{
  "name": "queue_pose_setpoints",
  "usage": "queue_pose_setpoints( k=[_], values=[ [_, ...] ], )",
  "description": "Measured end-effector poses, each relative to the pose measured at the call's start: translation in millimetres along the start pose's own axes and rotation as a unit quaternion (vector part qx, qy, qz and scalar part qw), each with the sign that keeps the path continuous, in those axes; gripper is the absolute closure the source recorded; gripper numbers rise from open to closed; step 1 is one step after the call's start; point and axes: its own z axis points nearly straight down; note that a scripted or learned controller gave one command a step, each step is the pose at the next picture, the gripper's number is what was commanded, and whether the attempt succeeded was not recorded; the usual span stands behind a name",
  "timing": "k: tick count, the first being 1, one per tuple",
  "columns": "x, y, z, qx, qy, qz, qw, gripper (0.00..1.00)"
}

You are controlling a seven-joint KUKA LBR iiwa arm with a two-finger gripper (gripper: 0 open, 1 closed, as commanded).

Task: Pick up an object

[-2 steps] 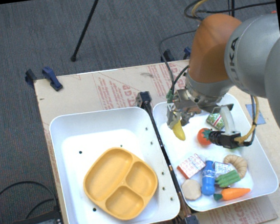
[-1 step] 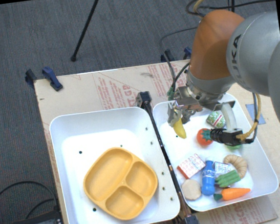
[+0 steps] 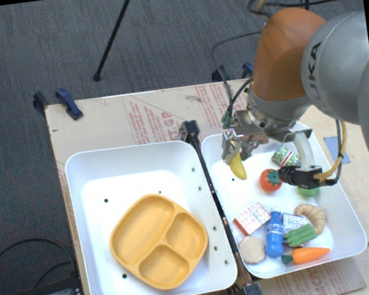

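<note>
My gripper (image 3: 234, 151) hangs over the far left part of the right bin (image 3: 353, 218), under the orange band of the arm. A yellow banana (image 3: 238, 169) sticks out below the fingers, pointing down, and the gripper is shut on its upper end. The banana looks lifted a little above the bin floor. To its right lie a red tomato (image 3: 269, 180) and a green-and-white packet (image 3: 284, 156).
Also in the right bin are a red-and-white box (image 3: 252, 218), a blue bottle (image 3: 274, 234), a croissant (image 3: 311, 215), a green vegetable (image 3: 300, 235), a carrot (image 3: 308, 254) and a beige disc (image 3: 253, 249). A yellow divided plate (image 3: 159, 240) lies in the left bin (image 3: 87, 184).
</note>
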Motion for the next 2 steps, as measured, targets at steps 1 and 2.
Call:
queue_pose_setpoints(
  k=[1, 2],
  values=[
    [0.1, 0.6, -9.8, 0.000, 0.000, -0.002, 1.0000, 1.00],
    [0.2, 1.1, -19.5, 0.000, 0.001, -0.003, 1.0000, 1.00]
  ],
)
